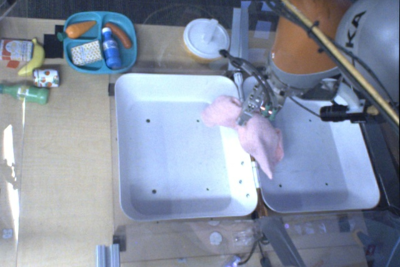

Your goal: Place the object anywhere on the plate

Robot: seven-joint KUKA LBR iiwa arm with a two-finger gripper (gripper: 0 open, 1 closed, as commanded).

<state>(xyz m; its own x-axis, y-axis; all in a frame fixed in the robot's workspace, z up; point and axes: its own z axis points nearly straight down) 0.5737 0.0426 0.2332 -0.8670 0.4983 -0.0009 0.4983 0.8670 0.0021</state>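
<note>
On the counter, at the 10 o'clock side, lie small toy foods: a banana, a can and a green bottle. Near them, at about 11 o'clock, stands a blue divided plate, with a toy carrot, a blue bottle and a sausage in its compartments. At 12 o'clock is a white lidded cup.

The left bin has much bare floor. The pink cloth lies over the wall shared by the two bins, one part at the 2 o'clock corner of the left bin and a longer part hanging into the right bin. The gripper is just above the middle of the cloth. The cloth seems gathered up to the fingers, but I cannot tell whether they are wide, narrow or really holding it.

I judge that the step in hand is to pick up the cloth. To do it well, the grasp should take the bunched middle, and the lift should be high enough that both hanging ends clear the shared wall. The way towards 11 o'clock is open over the left bin, but its far wall and the cup stand near that path, and the plate is already full.
</note>
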